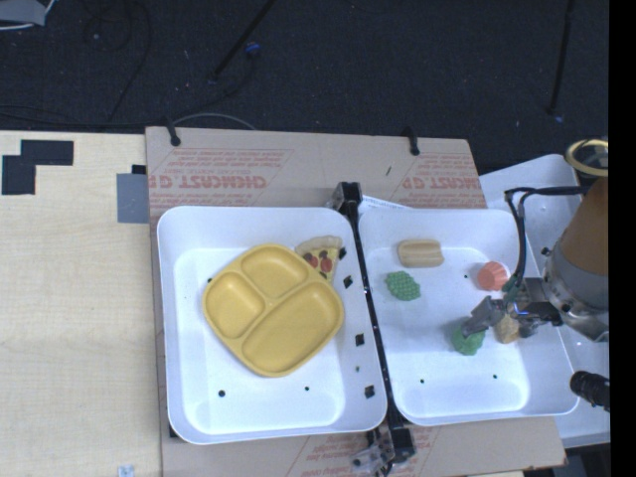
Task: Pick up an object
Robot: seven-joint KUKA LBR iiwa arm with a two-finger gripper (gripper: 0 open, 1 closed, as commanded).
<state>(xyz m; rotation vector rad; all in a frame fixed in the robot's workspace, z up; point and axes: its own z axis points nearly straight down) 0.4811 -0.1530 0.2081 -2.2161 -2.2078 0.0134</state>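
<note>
Arm [586, 256] reaches in from the right, low over the right bin [437, 396]. Claw [487, 324] sits in that bin's right part, right at a small dark green object [467, 342]; claw tip touches or overlaps it, but whether the piece is actually between the fingers is unclear, so grip state: cannot tell. Other things in the right bin: tan bread-roll-like piece [420, 253] near the back, round textured green piece [402, 285] just in front of it toward the divider, orange-pink round piece [492, 275] near the right wall, just behind the claw. Left bin [184, 366] holds a yellow divided plate [273, 309], three compartments, tilted diagonally. A pizza-slice toy [320, 255] lies at the plate's back-right edge, touching or partly under it. Both bins sit on cardboard [298, 167] on the desk [70, 316].
</note>
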